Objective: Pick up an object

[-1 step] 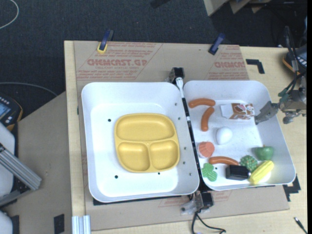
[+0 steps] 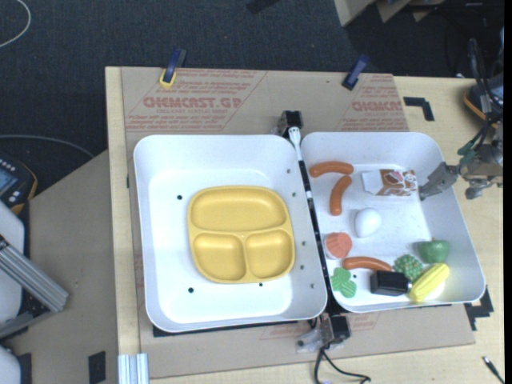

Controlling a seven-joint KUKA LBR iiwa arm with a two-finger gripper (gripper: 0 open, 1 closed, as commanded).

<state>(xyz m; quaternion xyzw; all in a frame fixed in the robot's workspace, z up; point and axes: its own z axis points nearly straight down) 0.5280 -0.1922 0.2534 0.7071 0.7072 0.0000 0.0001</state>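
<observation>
The right bin (image 2: 453, 214) holds several toy foods. Two orange sausages (image 2: 331, 169) (image 2: 339, 194) lie at its back left, and a third (image 2: 366, 263) lies near the front. A brown and white packet (image 2: 392, 182) sits at the back, with a white egg (image 2: 367, 222) in the middle. A pink slice (image 2: 338, 244), a green leaf piece (image 2: 342, 282), a black block (image 2: 389, 282), a yellow corn cob (image 2: 430, 282) and green vegetables (image 2: 432, 251) fill the front. My gripper (image 2: 458, 182) hangs over the bin's right rim, open, with nothing between its fingers.
The left bin (image 2: 160, 214) bears a yellow three-compartment plate (image 2: 240, 233). Both bins rest on a cardboard sheet (image 2: 240, 98) held by clamps at the back. Cables and hardware stand at the far right edge.
</observation>
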